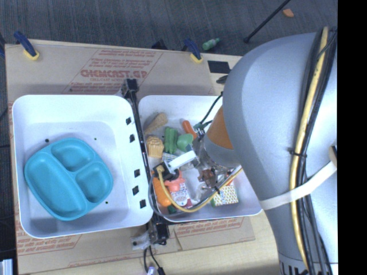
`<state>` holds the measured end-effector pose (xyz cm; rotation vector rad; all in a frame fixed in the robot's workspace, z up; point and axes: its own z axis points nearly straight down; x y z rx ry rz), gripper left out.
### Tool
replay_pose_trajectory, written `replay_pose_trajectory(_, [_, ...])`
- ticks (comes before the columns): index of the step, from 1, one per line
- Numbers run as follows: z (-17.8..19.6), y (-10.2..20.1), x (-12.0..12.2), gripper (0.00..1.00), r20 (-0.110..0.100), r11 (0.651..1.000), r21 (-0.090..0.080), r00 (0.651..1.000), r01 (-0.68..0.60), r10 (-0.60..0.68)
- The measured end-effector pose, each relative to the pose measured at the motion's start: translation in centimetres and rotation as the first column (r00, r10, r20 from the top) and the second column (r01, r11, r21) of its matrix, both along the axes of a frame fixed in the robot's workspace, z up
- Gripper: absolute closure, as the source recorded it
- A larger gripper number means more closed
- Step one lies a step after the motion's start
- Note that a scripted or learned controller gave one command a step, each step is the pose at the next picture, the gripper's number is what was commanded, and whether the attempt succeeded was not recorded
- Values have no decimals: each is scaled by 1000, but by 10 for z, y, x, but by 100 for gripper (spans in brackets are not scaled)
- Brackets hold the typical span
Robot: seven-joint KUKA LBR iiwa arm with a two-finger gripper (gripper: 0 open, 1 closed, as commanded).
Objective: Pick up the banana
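The grey arm with its orange band reaches down into the right bin and covers most of it. Its gripper hangs low among the toy foods in the middle of that bin. A thin yellow curve runs along the bin's front edge under the gripper; I cannot tell whether it is the banana or a cable. No other clearly banana-shaped piece stands out, and part of the pile is hidden under the wrist.
The right bin holds several toy foods: a tan bread-like piece, a corn-like piece, green pieces, an orange carrot and an orange piece. A blue compartment plate lies in the left bin.
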<state>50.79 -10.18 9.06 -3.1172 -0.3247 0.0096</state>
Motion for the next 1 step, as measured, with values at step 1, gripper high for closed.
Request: replay_pose_trajectory(1, [31, -32, 9, 0, 2, 1000, -2, 1000, 1, -1])
